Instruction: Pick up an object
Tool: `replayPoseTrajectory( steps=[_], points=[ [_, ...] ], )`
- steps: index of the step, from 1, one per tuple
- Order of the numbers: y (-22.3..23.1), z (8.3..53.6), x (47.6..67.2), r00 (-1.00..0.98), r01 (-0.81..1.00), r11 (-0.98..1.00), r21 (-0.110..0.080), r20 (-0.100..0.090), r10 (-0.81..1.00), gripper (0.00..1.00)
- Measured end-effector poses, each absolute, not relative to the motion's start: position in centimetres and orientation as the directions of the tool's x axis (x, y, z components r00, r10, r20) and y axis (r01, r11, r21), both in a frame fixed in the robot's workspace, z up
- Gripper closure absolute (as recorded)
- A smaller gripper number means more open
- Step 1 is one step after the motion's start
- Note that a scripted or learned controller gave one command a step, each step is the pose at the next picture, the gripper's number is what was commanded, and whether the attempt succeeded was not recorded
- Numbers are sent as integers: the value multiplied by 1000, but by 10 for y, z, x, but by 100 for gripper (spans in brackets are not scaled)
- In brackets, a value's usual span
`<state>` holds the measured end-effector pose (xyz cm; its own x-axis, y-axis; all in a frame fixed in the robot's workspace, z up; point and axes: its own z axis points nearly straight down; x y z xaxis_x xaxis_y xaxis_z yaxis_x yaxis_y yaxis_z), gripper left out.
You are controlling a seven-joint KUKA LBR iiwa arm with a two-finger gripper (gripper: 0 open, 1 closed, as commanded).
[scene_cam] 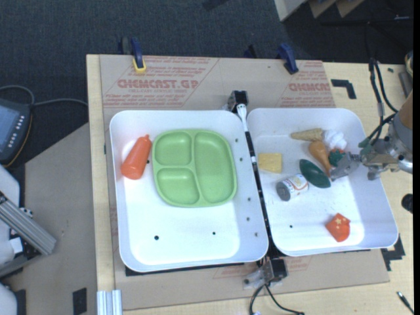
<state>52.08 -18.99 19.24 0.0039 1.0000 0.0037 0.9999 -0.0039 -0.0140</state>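
— What does the robot's arm (408, 117) look like?

— You can see just a bit of it, over at three o'clock. It is grey and round, with a pale patch on top.

— Are there any wires on it?

— Yes. Thin dark cables (377, 87) run along it, up toward one o'clock. One loops down beside the wrist.

— And the hand (344, 165)?

— It is grey metal and looks blocky, with dark bits and small shiny parts. It gets thinner toward nine o'clock. The tip is a dull grey piece, and there is a bit of green-blue just above it. I can't make out any screws or writing; it's too small and blurry.
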Motion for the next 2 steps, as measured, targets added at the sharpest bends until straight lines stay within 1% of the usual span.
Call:
replayPoseTrajectory(
  steps=[1,2],
  points=[
    [-190,199,524,0,1000,0,0,0,1000,0],
    [-189,156,521,0,1000,0,-5,2,1000,0]
  ],
)
